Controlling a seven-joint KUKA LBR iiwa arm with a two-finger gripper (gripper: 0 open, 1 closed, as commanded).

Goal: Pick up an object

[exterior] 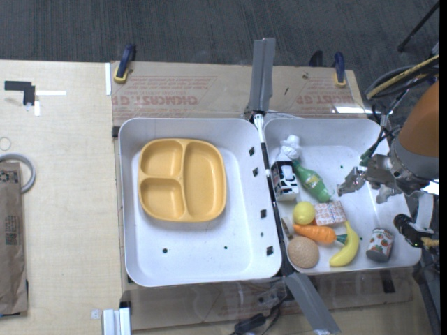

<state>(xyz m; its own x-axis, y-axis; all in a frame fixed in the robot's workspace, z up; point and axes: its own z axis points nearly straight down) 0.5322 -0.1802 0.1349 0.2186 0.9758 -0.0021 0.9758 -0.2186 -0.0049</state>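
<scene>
The right bin holds several objects: a green bottle, a white crumpled piece, a black-and-white carton, a lemon, a patterned packet, a carrot, a banana, a brown round lump and a small can. My gripper hovers over the bin's right part, just right of the packet and above the banana and can. It is open, with nothing between its fingers.
The left bin holds a yellow divided plate. A grey divider bar runs between the bins at the back. Cardboard lies behind the bins. Cables hang at the right near the arm.
</scene>
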